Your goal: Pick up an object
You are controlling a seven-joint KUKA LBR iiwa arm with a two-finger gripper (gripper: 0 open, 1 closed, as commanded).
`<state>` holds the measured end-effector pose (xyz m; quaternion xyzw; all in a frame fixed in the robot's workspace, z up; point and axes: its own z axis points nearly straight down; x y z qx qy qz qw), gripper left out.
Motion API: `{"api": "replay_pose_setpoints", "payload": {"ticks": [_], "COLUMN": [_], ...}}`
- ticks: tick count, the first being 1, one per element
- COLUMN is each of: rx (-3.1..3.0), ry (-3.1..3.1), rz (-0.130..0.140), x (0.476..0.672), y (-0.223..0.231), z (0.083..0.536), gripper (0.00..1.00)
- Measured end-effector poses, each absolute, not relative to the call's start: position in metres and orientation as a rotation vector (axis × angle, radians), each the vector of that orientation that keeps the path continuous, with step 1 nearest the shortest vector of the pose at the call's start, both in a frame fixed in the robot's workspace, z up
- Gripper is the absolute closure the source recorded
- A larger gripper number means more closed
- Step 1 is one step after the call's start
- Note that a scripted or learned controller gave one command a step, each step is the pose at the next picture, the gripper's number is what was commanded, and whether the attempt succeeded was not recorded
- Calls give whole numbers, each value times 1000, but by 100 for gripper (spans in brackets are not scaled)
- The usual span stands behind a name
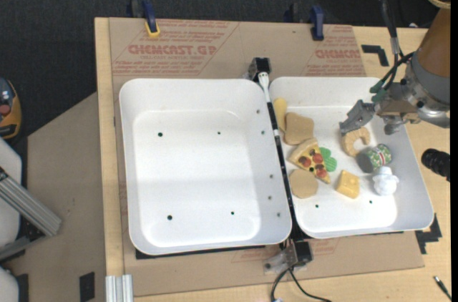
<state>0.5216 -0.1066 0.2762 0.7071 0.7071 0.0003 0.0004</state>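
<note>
My gripper (373, 124) hangs over the right bin (401, 222), near its far right part, with its two fingers spread open and nothing between them. Just below the fingers lies a tan curved piece (354, 143), with a grey-green ball (374, 157) and a white toy (385, 183) beside it. Further left in the same bin are a toast slice (299, 127), a pizza slice (312, 159), a tan round piece (303, 184), a yellow cheese block (348, 184) and a small yellow piece (280, 107).
The left bin (143, 172) sits alongside, sharing a raised middle rim (275, 143) with the right bin. The grey arm (433, 71) comes in from the right above the right bin's far corner. Blue clamps (315, 21) hold the board at the back.
</note>
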Motion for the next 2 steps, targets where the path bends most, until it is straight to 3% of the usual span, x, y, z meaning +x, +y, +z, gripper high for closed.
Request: {"api": "replay_pose_setpoints", "payload": {"ticks": [1, 2], "rx": [2223, 2215], "ry": [2219, 2212], "rz": [9, 15], "x": [557, 559], "y": [-98, -101], "z": [82, 101], "gripper": [0, 100]}}
